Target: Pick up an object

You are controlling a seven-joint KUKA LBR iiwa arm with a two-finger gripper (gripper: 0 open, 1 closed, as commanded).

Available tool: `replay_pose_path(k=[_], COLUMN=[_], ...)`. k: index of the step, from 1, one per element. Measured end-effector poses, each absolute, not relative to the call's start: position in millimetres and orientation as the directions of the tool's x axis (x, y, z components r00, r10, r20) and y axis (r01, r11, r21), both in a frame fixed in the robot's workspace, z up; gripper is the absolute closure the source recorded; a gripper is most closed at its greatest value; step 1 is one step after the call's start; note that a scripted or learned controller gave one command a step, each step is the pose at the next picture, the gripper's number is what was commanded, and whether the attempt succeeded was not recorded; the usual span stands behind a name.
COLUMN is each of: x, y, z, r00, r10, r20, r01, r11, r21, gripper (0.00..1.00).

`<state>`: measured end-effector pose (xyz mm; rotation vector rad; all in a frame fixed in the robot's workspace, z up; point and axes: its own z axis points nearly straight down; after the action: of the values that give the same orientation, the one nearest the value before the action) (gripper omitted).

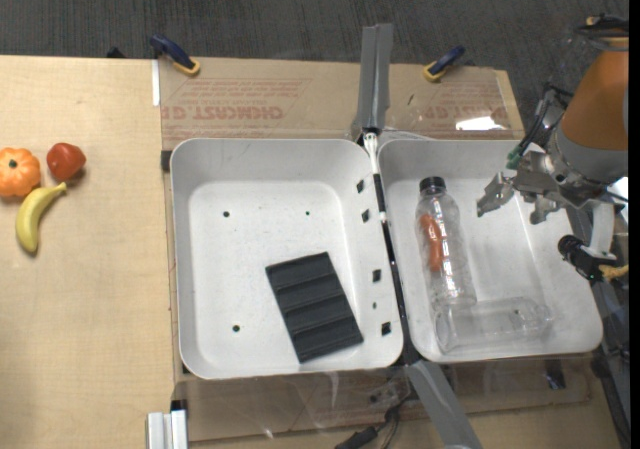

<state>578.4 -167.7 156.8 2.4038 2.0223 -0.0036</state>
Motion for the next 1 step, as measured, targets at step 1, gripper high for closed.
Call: replay_pose_path(k=[1], x=[615.2], y=[-214.5], z=[203.3], r00=[-0.024], r10=[1.0], r20=[-0.003], r01=[1.0], r11=[0.024], r21=[0.001], gripper=[0.0])
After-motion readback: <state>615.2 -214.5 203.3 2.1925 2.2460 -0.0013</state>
